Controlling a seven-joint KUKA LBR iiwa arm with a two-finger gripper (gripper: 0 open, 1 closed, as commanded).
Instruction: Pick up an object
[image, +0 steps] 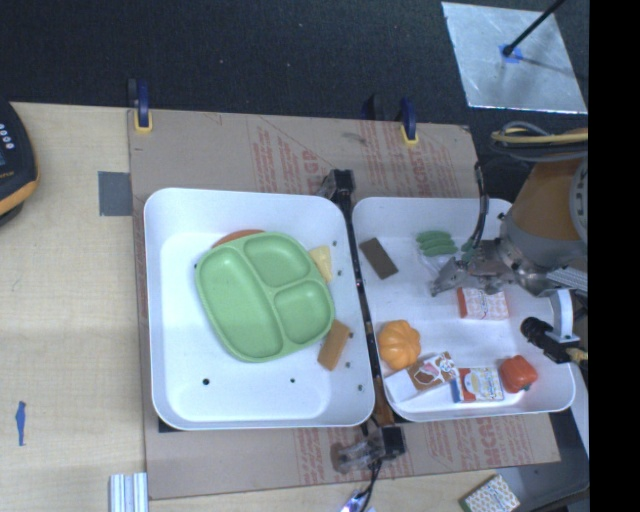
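Counter (70, 300): carrying a cardboard sheet (240, 150) and two shallow white bins lying side by side, their inner rims nearly touching.

Left bin (180, 390): holding a green divided plate (265, 295) that is sitting near the middle, long axis running from 10 to 4 o'clock. An orange-red item (240, 235) is peeking out at the plate's 12 o'clock edge, a pale yellow piece (321, 262) at its 2 o'clock. A tan block (334, 345) is lying at its 4 o'clock, close to the right rim, long axis running 1 to 7 o'clock. The 6 to 8 o'clock floor is lying bare, giving open room.

Right bin (400, 215):
- Brown block (379, 257), at 10 o'clock, long axis running 11 to 5 o'clock, free floor around it.
- Green item (436, 243), at 12 o'clock, just left of the hand.
- Small orange pumpkin (399, 343), at 8 o'clock, near the left rim.
- Two printed cartons (433, 372) (478, 384), crowding the 6 o'clock rim, lying roughly end to end.
- Red tomato-like item (518, 373), at 4 o'clock, near the rim.
- Red-and-white packet (484, 303), just below the hand.

Hand (470, 270): reaching in from 3 o'clock, hovering low over the upper middle of the right bin; whether its fingers are parted or gripping anything, I cannot tell.
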